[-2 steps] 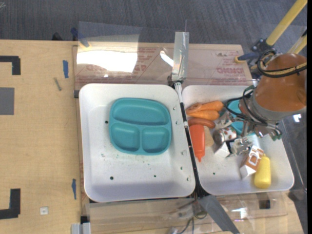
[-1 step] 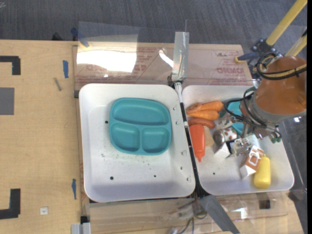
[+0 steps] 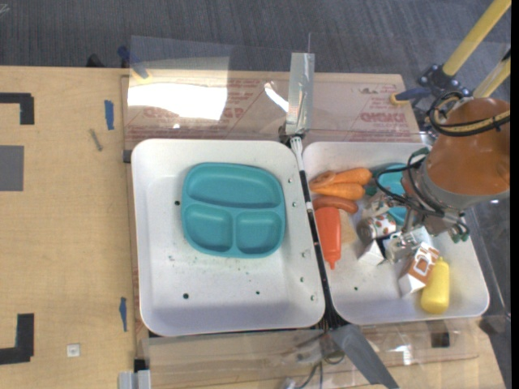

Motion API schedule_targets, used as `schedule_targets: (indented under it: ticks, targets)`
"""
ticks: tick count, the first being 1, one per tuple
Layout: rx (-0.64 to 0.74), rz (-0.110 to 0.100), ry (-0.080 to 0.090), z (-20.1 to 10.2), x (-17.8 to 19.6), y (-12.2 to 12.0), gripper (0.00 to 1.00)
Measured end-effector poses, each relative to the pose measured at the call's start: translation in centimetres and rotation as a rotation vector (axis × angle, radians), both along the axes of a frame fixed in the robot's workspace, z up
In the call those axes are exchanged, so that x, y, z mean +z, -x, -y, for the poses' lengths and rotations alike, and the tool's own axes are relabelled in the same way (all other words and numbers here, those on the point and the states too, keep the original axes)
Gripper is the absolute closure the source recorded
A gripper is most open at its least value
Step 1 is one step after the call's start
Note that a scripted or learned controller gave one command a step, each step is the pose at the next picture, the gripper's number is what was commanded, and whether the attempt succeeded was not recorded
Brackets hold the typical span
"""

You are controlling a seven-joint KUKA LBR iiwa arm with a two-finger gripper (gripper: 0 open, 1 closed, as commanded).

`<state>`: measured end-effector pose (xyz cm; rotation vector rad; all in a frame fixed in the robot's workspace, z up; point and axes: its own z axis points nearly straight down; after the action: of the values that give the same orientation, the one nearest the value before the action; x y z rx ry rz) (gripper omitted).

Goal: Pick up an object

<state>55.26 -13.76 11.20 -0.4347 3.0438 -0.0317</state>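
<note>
The yellow banana-shaped toy (image 3: pixel 435 288) lies nearest the camera in the right bin (image 3: pixel 478 298), its long axis running toward the arm; just beyond it a small orange-and-white carton (image 3: pixel 420 264) touches its upper end. Further in, the gripper (image 3: pixel 405 232) hangs over a cluster of small packets (image 3: pixel 379 227); whether it is wide, narrow or holding anything I cannot tell, since the orange wrist band (image 3: pixel 469 156) hides much of it. The likeliest target, judged from the pose, is that cluster directly beneath the gripper; the orange bottle (image 3: pixel 328 233) lies left of the gripper, lengthwise along the divider; the carrots (image 3: pixel 345 183) lie beyond it, crosswise. Left of the right bin, the teal tray (image 3: pixel 233 209) sits in the other bin (image 3: pixel 154 282).
</note>
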Motion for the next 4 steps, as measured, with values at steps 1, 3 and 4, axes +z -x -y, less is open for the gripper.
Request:
schedule_targets:
  ticks: [1,3,4]
  targets:
    - [0.104,-0.038,-0.001,0.8,-0.3,-5.6,0.0]
    - [0.198,-0.022,0.013,-2.9,-0.1,-3.1,0.0]
    - [0.075,-0.054,-0.008,-3.5,-2.2,-1.0,0.0]
